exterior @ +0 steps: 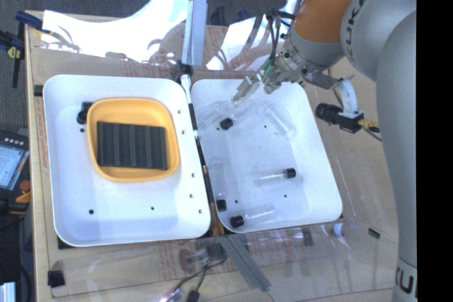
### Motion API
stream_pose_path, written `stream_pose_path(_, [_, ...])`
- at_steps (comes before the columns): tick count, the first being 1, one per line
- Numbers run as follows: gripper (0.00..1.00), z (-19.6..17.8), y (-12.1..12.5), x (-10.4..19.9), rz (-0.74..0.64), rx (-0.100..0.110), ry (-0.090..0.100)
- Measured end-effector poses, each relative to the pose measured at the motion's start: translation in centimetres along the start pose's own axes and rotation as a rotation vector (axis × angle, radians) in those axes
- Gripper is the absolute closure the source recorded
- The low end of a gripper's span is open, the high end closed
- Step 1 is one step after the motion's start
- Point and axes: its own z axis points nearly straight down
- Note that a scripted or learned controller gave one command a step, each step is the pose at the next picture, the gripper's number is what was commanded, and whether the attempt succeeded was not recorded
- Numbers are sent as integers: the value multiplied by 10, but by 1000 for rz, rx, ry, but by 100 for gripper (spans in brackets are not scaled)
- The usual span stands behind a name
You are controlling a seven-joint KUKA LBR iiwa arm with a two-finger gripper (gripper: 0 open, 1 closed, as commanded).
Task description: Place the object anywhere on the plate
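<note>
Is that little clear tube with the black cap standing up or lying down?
Lying down: the tube rests flat on the right bin's floor, black cap to the right.

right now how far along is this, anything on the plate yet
Nothing looks done: the yellow plate in the left bin carries just a dark ribbed insert. In hand: the gripper hangs over the far edge of the right bin; I can't see anything between its fingers. Left: pick one of the clear tubes, such as the black-capped tube, carry it across and set it on the plate.
</note>
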Motion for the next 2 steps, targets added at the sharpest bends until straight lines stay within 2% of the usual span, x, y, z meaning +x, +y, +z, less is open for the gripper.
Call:
stream_pose_path(1, [0,-4,25,68,-20,2,0])
stream_pose_path(2, [0,5,35,122,-36,3,-1])
